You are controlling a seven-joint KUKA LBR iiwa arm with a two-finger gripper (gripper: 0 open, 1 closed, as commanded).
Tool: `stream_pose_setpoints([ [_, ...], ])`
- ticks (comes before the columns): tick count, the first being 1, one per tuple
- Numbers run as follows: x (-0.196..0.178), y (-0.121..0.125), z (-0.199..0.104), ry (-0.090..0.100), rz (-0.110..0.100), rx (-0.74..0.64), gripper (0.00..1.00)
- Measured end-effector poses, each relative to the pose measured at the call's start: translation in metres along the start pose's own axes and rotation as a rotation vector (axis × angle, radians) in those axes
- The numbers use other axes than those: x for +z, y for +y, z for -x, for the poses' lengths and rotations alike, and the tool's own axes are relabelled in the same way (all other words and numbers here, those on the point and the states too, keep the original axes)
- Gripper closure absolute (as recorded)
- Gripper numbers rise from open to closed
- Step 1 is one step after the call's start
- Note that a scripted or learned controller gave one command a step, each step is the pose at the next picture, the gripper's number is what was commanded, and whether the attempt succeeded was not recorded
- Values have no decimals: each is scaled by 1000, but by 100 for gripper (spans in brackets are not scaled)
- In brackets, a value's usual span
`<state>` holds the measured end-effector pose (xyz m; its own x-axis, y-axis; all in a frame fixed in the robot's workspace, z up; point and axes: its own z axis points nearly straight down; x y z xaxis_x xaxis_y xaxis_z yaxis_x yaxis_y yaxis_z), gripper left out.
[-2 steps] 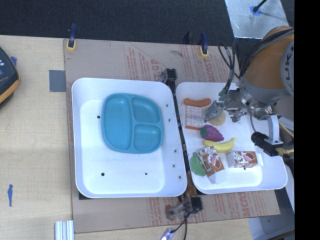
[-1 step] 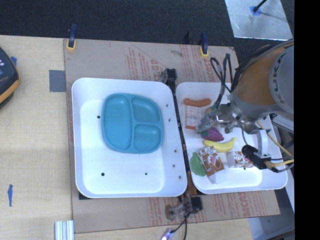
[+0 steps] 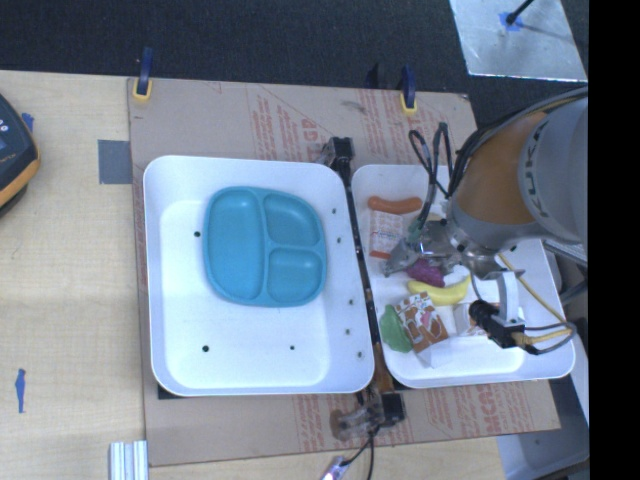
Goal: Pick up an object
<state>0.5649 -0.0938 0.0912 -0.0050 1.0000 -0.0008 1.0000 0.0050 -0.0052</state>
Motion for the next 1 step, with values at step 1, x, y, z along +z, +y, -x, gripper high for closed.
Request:
stream_pose_setpoints([
  [1, -10, 0, 1, -2, -2, -2, 100],
])
